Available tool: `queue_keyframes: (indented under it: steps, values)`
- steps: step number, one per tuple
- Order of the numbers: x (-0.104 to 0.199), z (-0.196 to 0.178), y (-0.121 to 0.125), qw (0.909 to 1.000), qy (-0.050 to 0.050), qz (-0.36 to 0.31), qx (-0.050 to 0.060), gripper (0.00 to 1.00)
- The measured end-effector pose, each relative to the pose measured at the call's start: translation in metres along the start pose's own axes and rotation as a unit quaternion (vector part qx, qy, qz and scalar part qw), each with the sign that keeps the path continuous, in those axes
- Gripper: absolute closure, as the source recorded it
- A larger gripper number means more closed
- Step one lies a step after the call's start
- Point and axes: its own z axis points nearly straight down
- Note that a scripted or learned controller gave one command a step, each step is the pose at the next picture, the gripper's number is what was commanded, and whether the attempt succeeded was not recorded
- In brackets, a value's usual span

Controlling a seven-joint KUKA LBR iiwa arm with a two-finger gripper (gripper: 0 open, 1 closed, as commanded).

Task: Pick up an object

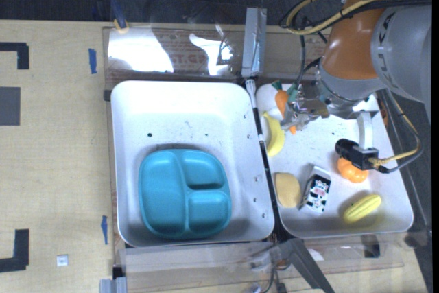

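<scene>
Down in the far left part of the right bin (pixel 329 142), the gripper (pixel 302 112) hangs close above the floor, and whether it is open or closed cannot be told from this slanting overhead view. No object can be seen held in it. Just to its left, in the far left corner of that bin, lies an orange carrot (pixel 281 101) with a green tip pointing far; it looks to be touching the gripper or very nearly so, though the contact is too small to judge. A small orange bit shows just below the gripper, and I cannot tell what it belongs to. Near of the carrot, a yellow banana (pixel 275 136) lies along the bin's left wall. Further toward the near edge sits a tan rounded piece (pixel 288 189), with a small black-and-white box (pixel 317 193) just beside it on the right. An orange fruit (pixel 354 173) rests toward the right side, and a yellow oblong piece (pixel 361 207) lies in the near right corner. The left bin (pixel 185 106) holds a blue divided plate (pixel 184 193) in its near half. Above the gripper, the arm's orange band (pixel 350 44) and grey arm (pixel 406 44) reach in from the far right.
</scene>
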Motion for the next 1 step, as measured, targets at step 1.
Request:
queue_keyframes:
  steps: [1]
  values:
    - [-0.0292, 0.0036, -0.0058, 0.9998, -0.001, 0.021, 0.004, 1.0]
